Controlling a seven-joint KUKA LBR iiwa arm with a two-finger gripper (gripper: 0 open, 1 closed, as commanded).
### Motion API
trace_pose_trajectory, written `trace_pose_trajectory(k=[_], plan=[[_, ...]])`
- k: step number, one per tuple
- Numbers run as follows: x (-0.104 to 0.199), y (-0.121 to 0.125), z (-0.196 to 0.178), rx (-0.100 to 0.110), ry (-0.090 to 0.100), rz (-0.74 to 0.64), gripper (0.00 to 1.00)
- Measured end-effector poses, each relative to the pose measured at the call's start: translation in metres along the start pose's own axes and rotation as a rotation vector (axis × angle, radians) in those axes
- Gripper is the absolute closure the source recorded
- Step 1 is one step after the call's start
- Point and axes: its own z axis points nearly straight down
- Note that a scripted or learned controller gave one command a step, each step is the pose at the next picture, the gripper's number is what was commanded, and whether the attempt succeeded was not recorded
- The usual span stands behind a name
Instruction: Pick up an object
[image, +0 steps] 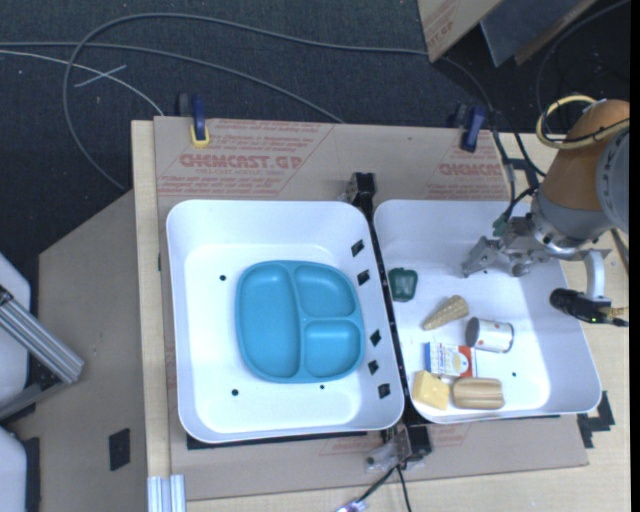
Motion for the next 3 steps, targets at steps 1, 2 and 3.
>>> trace_pose_trajectory(k=[1,2,3], plan=[[0.0,0.002,-0.015,-0.008,-0.001,-0.001,1.0],[0.002,0.0,-0.06,-0.011,-0.003,0.001,1.0],[0.0,0.006,-0.106,-0.013,-0.004,0.0,1.0]])
